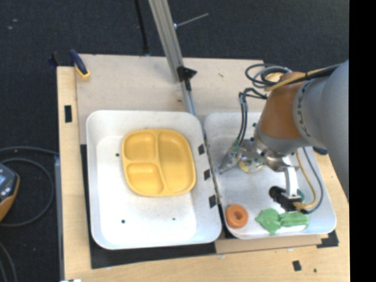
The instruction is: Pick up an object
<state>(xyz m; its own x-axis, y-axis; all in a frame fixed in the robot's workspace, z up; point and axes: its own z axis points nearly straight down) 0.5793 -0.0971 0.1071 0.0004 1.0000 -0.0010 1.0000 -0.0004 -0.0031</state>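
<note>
A robotics lab: bench point(147, 81), white bins point(97, 157), metal camera pole point(167, 34).

KUKA iiwa arm point(320, 104): 1 unit, grey casing, orange band.

The outer link is a broad, smooth grey cylinder. An orange band point(279, 113) wraps the segment above the wrist, rounded and glossy. Below it sits a grey wrist collar with a pale metallic flange. Dark cables point(242, 119) loop from the top of the orange segment and run down its side; further black and yellow cables point(314, 187) trail beneath the wrist. A white bracket point(291, 181) with a black fitting hangs under the flange.
</note>
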